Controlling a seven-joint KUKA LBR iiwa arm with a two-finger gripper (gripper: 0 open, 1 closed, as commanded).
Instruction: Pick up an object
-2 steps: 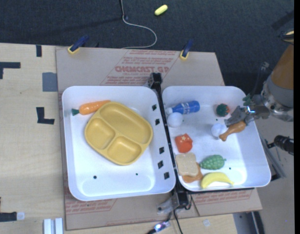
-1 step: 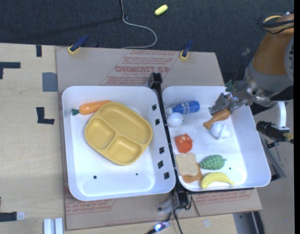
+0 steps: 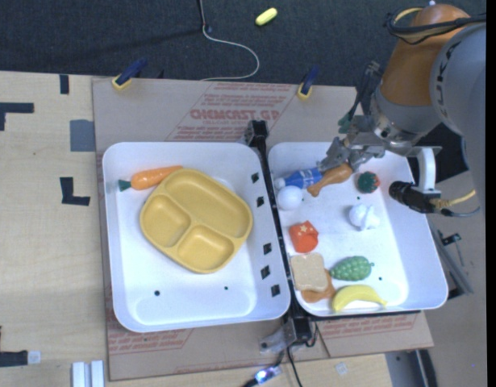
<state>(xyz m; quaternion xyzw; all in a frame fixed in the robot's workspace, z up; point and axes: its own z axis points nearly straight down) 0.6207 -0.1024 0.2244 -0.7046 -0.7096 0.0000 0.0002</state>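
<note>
My gripper (image 3: 349, 158) hangs over the back left part of the right bin (image 3: 417, 252). Its tip sits right at the upper end of an orange-brown drumstick-shaped toy (image 3: 327, 179), which lies slanted beside a blue bottle (image 3: 299, 176). Whether the toy is gripped or merely touched is hidden by the gripper body. A white ball (image 3: 289, 197) lies just left of the toy. A small red-and-green toy (image 3: 367, 181) sits to the gripper's right.
Also in the right bin are a white lump (image 3: 362, 214), a red tomato (image 3: 304, 235), a bread slice (image 3: 310, 272), a green bumpy fruit (image 3: 351, 268) and a banana (image 3: 357, 298). The left bin (image 3: 127, 280) holds a yellow divided tray (image 3: 196, 219) and a carrot (image 3: 151, 177).
</note>
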